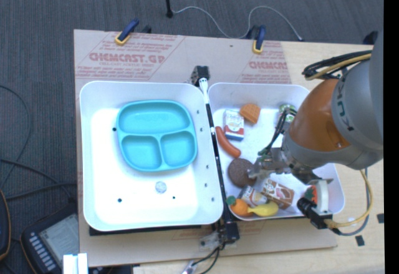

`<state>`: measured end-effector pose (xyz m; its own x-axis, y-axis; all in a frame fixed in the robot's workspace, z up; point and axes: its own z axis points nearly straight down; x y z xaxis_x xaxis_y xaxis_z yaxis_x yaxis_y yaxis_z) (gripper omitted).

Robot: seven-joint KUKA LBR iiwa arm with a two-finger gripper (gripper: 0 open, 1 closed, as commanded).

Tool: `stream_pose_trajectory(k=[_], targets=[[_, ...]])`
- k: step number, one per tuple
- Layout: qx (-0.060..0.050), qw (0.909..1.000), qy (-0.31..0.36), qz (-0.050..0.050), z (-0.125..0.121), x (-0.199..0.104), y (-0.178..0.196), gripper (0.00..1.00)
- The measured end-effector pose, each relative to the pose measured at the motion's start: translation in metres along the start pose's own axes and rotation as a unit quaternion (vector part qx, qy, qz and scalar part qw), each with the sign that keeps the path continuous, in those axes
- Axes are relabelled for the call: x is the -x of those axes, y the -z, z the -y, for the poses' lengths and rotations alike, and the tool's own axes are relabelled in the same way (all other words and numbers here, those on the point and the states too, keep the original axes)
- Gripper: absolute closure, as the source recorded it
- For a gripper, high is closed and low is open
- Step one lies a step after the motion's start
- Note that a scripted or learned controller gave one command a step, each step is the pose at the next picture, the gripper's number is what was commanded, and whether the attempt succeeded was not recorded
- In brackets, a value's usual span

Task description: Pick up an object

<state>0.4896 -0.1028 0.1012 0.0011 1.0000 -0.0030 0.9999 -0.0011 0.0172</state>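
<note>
Arm (340, 120) reaches in from right, over right bin (299, 90). Hand (260, 170) sits low in the bin's middle, just beside the brown round obj (237, 170); finger state — can't tell, too small/blurred. Nothing visibly held. Right bin contents: hot dog (227, 141) along left wall, red/white carton (234, 123) near top, orange waffle-like piece (250, 112) beside it, brown snack box (278, 192) under the hand, yellow banana (264, 210) and orange piece (239, 206) at front edge. Left bin (93, 160) holds blue 3-compartment plate (156, 135), flat, upper centre, plus a small clear round thing (161, 187) below it. Both bins on cardboard-topped table (124, 57), 2 clamps at far edge.
</note>
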Motion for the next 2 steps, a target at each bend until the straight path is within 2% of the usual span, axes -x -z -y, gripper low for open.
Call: stream_pose_trajectory(k=[1, 2], targets=[[-0.001, 1.0000, 0.000, 0.000, 0.001, 0.000, -0.001, 0.00], [-0.001, 1.0000, -0.001, 0.002, 0.002, -0.007, -0.012, 0.00]])
